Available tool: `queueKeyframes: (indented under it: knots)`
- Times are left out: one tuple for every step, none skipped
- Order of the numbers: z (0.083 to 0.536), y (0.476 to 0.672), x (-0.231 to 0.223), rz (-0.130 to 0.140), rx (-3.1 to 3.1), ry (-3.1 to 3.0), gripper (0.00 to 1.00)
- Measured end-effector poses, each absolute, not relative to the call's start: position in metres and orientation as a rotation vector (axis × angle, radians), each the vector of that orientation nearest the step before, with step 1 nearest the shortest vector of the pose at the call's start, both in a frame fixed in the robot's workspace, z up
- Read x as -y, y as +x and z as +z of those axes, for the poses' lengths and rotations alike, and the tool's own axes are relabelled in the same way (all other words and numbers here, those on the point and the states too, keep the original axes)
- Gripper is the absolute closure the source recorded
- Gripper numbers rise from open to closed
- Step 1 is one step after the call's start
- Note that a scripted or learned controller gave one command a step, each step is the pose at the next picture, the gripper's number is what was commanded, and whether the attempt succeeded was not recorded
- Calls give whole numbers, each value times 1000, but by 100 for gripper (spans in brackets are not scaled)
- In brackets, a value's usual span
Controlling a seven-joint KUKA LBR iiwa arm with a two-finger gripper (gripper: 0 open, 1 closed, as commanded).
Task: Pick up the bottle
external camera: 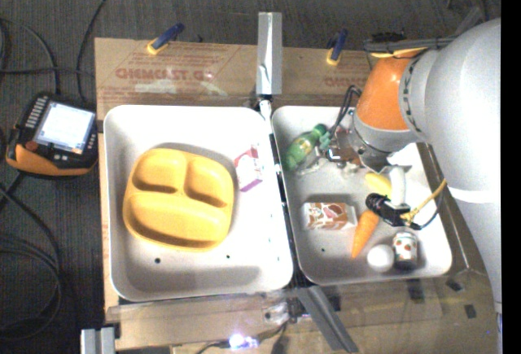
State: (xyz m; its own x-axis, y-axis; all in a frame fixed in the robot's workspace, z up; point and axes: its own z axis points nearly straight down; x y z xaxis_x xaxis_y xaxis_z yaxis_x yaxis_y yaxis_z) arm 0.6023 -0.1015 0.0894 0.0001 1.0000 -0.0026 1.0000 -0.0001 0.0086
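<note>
Where the claw (332, 150) meets the bottle (303, 146), contact stays unclear.

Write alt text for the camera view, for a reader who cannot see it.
The arm's gripper hangs over the right bin next to a green bottle lying near its far left corner. That bin also holds a small carton, a carrot and a white egg; the left bin holds a yellow divided tray.
</note>
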Motion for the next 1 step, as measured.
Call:
queueKeyframes:
  knots:
    - [87,663,140,-10,-2153,2291,0]
